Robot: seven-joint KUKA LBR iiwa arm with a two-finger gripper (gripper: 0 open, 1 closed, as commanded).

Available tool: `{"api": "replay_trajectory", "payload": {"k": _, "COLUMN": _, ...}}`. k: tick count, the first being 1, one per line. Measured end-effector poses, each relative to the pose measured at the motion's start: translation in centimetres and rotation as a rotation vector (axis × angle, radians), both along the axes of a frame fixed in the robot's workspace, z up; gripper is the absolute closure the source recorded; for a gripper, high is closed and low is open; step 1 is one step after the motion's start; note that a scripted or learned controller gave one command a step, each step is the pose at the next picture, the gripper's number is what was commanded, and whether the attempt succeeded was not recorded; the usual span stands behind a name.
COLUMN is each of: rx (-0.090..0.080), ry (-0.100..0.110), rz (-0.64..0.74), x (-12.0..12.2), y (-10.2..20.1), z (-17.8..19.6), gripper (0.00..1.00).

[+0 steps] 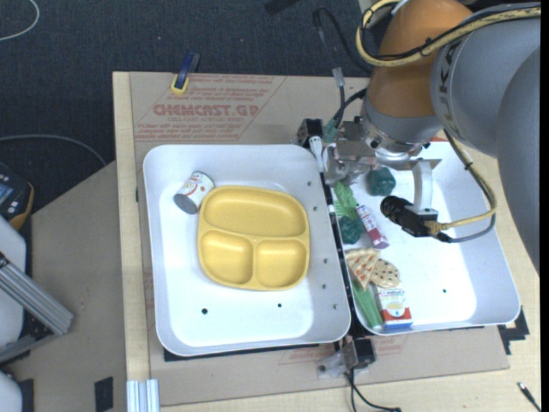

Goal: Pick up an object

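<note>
The counter (129,230) carried two white bins. The left bin (163,256) held one yellow divided plate (254,235) and one small can (194,190) beside its upper-left corner. The right bin (480,273) held one arm's jaws (377,163), lowered near a teal object (381,179); their opening could not be told. Along the bin's left wall lay one waffle (375,270), one small carton (394,305), one pink tube (371,225) and one green item (347,217).

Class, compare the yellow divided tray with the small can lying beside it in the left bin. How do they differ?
The yellow divided tray is far larger than the small can. The tray lies flat, compartments up; the can is tipped on its side. The tray is plain yellow; the can is white with a grey end. Both rest in the left bin.
</note>
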State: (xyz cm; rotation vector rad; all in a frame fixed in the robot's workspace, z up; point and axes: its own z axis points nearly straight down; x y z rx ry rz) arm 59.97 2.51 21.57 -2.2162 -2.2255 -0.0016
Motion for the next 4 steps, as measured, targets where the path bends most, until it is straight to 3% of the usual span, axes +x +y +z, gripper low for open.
{"api": "replay_trajectory", "payload": {"k": 2, "rx": -0.001, "ry": -0.001, "rz": -0.003, "x": 0.2, "y": 0.7, "z": 0.0, "gripper": 1.00}}
{"api": "replay_trajectory", "payload": {"k": 3, "rx": -0.002, "ry": -0.004, "rz": -0.005, "x": 0.2, "y": -0.7, "z": 1.4, "gripper": 1.00}}
{"api": "replay_trajectory", "payload": {"k": 4, "rx": -0.001, "ry": 0.004, "rz": -0.002, "x": 0.1, "y": 1.2, "z": 0.3, "gripper": 1.00}}
